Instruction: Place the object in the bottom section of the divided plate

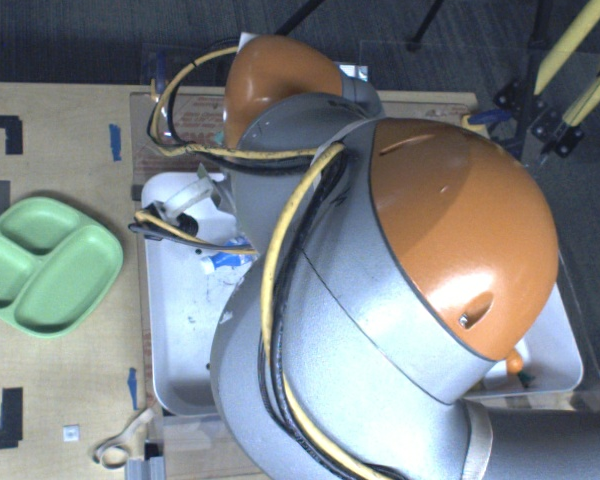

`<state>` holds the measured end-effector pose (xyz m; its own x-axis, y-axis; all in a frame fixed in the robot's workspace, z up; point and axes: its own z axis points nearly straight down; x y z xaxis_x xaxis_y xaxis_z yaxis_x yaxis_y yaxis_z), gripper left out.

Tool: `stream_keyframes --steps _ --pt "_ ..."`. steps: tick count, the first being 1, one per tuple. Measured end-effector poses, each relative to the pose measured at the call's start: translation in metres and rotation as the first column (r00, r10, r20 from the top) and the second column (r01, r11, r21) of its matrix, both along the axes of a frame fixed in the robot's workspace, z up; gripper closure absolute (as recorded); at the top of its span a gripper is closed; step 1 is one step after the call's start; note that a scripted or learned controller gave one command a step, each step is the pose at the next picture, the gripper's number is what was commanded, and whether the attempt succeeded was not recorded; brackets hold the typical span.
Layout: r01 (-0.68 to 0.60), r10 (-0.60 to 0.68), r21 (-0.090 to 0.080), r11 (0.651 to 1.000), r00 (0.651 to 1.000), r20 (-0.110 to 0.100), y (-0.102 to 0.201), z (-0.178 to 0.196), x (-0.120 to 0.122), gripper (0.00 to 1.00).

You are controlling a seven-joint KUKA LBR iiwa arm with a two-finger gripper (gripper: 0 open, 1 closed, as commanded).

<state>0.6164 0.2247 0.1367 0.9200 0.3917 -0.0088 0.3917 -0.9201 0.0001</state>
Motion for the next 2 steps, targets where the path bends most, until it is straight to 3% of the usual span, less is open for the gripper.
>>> stream_keyframes --steps 1,2 --pt "-0.266 0.266 0.002 0.964 0.964 0.0 0.001 0.091 0.041 1.0" --pt "-0.345 0.345 0.003 0.939 0.939 -0.001 0.0 0.1 -0.051 1.0"
